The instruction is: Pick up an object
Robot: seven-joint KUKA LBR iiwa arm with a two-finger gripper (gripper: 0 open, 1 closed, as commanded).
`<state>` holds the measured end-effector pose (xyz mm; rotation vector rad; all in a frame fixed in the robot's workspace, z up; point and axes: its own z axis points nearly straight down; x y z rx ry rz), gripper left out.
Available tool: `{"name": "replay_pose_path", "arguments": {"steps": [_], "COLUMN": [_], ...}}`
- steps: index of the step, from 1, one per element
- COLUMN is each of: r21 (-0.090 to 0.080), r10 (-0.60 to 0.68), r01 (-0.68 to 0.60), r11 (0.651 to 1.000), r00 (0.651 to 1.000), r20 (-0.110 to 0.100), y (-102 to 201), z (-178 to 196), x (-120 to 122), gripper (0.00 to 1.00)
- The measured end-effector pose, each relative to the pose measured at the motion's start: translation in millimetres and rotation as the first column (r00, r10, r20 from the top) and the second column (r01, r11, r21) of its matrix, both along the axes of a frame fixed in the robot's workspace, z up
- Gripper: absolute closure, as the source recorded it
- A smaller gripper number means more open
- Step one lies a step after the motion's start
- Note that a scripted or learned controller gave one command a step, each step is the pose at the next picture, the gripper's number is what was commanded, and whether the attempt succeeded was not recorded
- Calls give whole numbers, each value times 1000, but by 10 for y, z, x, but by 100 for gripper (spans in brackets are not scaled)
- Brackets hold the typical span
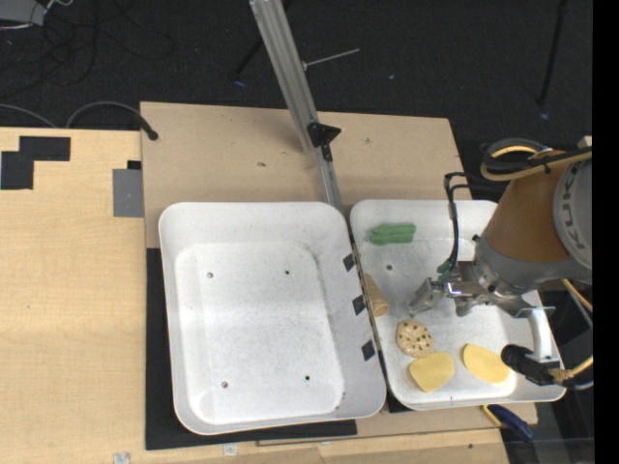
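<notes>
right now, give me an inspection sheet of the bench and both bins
surface: tan bench bearing the left white bin and the right white bin side by side
job's things: in the right bin, a green block, a speckled cookie, two yellow pieces
clutter: a small tan piece at the right bin's left wall
grippers: pincer low over the right bin, nothing seen between its fingers
cables: black cable along the arm
surroundings: slanted metal rail, dark floor
</notes>
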<state>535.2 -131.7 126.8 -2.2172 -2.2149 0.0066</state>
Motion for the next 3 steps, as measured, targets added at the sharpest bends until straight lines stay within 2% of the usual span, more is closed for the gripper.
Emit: {"name": "replay_pose_path", "arguments": {"steps": [1, 2, 3], "r21": [-2, -1, -2], "r10": [-1, -7, 1], "r01": [1, 7, -1], "r11": [1000, 1000, 1000], "r00": [1000, 1000, 1000], "r20": [8, 7, 9], "y": [2, -9, 1], "z": [-345, -241, 178], "x": [7, 4, 8], "gripper": [0, 100, 100]}}
